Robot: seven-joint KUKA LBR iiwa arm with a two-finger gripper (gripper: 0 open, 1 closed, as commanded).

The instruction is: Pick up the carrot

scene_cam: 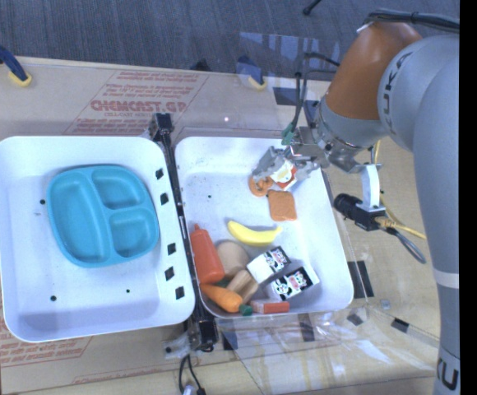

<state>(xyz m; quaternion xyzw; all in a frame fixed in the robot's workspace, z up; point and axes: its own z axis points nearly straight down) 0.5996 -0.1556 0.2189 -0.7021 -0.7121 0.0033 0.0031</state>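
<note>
The carrot [223,296], a short orange piece, lies at the near edge of the right bin [214,164], wedged beside a beige block and under a red-orange bottle. My gripper [276,168] hangs over the far part of the same bin, well away from the carrot. It is low above a small orange ring [259,188] and a white-and-yellow piece [282,174]. Nothing shows clearly held in it.
The right bin also holds an orange square [282,207], a banana [252,234], a red-orange bottle [206,254], two black-and-white cartons [281,274] and a thin red stick [269,307]. A blue divided plate [103,214] lies in the left bin [16,295].
</note>
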